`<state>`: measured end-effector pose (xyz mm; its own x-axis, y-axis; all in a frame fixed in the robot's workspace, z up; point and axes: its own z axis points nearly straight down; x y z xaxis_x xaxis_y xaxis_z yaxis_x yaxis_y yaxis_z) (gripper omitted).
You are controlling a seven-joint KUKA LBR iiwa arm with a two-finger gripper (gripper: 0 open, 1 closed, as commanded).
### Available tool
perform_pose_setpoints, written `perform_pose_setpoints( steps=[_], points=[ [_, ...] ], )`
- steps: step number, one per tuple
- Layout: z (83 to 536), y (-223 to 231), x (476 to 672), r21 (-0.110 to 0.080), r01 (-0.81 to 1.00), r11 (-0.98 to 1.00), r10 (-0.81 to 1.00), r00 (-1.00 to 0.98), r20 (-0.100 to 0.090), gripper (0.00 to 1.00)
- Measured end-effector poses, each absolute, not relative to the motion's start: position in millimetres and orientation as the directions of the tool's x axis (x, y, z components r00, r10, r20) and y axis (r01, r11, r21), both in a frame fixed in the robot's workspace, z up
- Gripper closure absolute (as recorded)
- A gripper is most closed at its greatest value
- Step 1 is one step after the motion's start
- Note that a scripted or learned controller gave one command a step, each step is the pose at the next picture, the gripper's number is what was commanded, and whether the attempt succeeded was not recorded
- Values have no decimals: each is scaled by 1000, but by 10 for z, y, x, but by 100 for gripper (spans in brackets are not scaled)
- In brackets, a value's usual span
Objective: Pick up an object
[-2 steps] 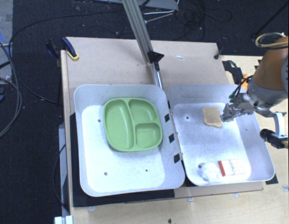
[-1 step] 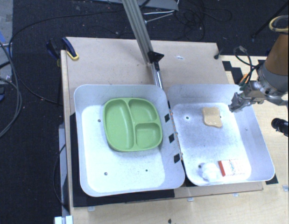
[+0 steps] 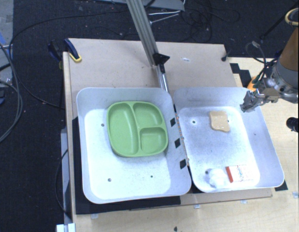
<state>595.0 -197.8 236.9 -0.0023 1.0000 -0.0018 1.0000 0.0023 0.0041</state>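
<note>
The claw (image 3: 249,104) hangs over the right bin's (image 3: 265,144) rim at about two o'clock, and whether it is open or closed cannot be told from this slanted view. Nothing shows between its tips, so the task appears to be at the approach step. The nearest candidate, one tan flat piece (image 3: 220,121), lies in that bin's upper middle, toward nine o'clock of the claw; the next move likely calls for shifting that way and descending. At the bin's six o'clock edge sit one white crumpled wad (image 3: 216,177) and one red-and-white packet (image 3: 239,173), touching. The left bin (image 3: 91,178) holds one green divided plate (image 3: 137,128). Both bins rest on the desk (image 3: 115,62).
</note>
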Motion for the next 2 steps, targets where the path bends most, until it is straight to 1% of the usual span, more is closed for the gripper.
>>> perform_pose_setpoints(
  steps=[1,2],
  points=[
    [2427,-1360,5949,0,1000,8,1000,-8,2,100],
    [2297,-819,5925,-1,1000,7,1000,-7,1,100]
  ],
)
